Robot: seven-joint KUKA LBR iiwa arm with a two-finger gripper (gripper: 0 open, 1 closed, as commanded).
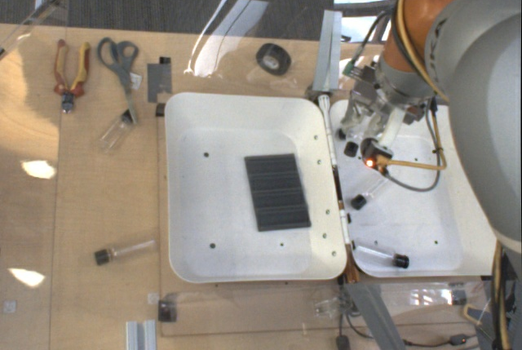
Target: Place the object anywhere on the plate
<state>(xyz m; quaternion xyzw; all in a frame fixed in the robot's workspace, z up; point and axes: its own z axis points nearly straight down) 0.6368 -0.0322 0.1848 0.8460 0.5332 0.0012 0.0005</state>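
Grey ribbed plate [277,193] waits uncovered in the left bin [188,128]. Your gripper [359,136] hangs over the right bin [444,218], a capped vial [364,197] lying just beside it (open or closed, you cannot tell). Pick and placement both remain.

Even, bright light washes my white bins [192,177]. Sun patches glare on the bench [37,170] toward nine o'clock; my arm [481,79] at three o'clock looks soft.

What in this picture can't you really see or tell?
All in the camera view:
- Right bin: its right part is hidden under the arm.
- Hand: whether it holds anything is too small and cluttered to tell.
- Capped tube near that bin's front edge: contents too small to see.
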